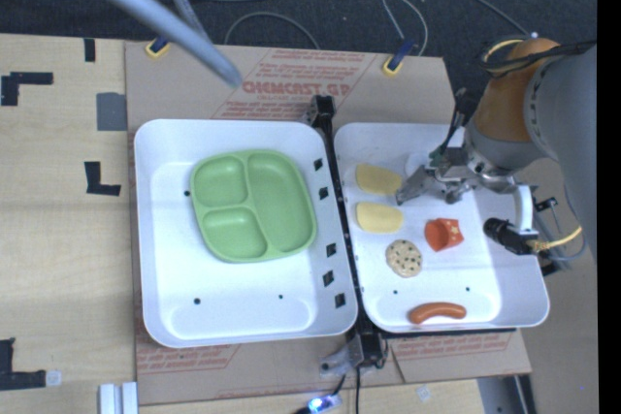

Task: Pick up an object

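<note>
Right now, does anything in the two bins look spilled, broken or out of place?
Nothing stands out. The green plate lies flat in the left bin; the cookie and sausage lie apart in the right bin.

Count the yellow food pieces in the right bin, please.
2: one yellow piece near the bin's upper left, another yellow piece just below it. The arm may hide more.

The arm (pixel 568 121) is built of thick, rounded grey segments, and an orange band (pixel 506 102) is seen above the wrist. Yellow and black cables are looped around the band. The gripper (pixel 415 189) is made of dark grey metal with slim fingers.
</note>
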Controlling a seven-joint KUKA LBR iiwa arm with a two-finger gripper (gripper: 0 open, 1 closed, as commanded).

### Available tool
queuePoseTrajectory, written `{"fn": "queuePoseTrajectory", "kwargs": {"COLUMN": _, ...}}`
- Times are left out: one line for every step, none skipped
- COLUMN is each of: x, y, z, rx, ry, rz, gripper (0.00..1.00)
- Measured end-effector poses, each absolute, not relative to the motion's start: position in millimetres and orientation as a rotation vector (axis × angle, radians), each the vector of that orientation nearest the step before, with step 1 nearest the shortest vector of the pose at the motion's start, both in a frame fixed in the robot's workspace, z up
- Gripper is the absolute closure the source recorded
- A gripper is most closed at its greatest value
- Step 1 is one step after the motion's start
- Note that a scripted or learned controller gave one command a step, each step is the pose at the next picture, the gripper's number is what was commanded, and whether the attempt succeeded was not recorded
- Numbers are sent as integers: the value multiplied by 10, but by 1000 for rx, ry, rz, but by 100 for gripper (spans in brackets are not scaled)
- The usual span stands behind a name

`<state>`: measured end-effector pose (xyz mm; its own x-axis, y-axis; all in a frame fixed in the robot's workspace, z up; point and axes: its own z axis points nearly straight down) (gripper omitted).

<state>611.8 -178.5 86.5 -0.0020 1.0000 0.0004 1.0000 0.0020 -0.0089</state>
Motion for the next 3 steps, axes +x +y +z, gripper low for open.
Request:
{"fn": "queuePoseTrajectory", "kwargs": {"x": 6123, "y": -1779, "z": 963, "rx": -2211, "ry": -2219, "rz": 10, "gripper": 100}}
{"fn": "queuePoseTrajectory", "kwargs": {"x": 6103, "y": -1775, "z": 1560, "rx": -2220, "ry": -2223, "rz": 0, "gripper": 100}}
{"fn": "queuePoseTrajectory", "kwargs": {"x": 6034, "y": -1833, "z": 2094, "rx": -2220, "ry": -2222, "rz": 1, "gripper": 100}}
